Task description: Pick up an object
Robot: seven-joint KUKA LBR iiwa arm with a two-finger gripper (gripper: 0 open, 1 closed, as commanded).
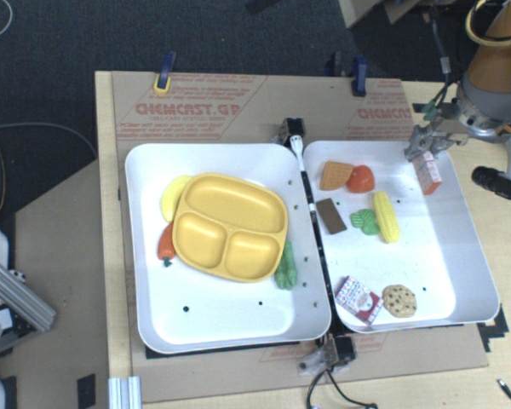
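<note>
The arm runs off the right edge, so most of it is cut away. Its gripper is small and blurred (the fingers cannot be made out), and the reddish thing just under it is too blurred to name. The yellow tray hides parts of a yellow piece, a red one and a green one.

Hand low (arm bent)

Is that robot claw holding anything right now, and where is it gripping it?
Seemingly yes: the gripper pinches a small red-and-white packet by its top end.
</note>
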